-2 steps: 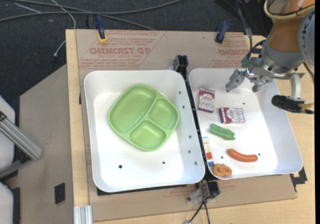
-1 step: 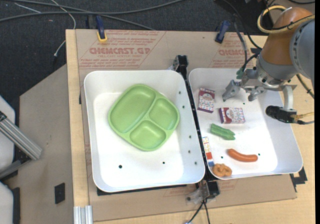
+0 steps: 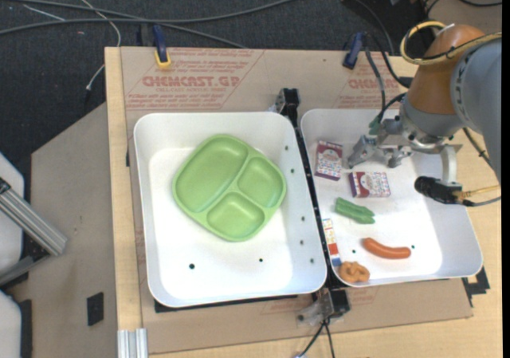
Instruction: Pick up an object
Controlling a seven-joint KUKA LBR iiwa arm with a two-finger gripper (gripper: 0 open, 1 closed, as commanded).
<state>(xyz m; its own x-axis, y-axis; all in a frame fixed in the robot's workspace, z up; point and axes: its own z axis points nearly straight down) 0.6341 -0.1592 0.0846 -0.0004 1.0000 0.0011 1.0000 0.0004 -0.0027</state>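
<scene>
End effector (image 3: 374, 149) above right bin (image 3: 454, 261), near carton (image 3: 369, 184).

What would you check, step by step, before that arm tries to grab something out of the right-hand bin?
1. Things to pick lie in the right bin: ok. Two small cartons, a green pepper, a sausage and a pretzel.
2. Gripper is above that bin: ok, over its upper part, near the cartons.
3. Gripper holds nothing yet: ok, no item between it.
4. Targets lie apart: ok for pepper and sausage; the pretzel sits against the bin's near rim, not ok.
5. Green divided plate is out of the way: ok, in the left bin.
6. Cables near the wrist hang clear: cannot tell.
</scene>
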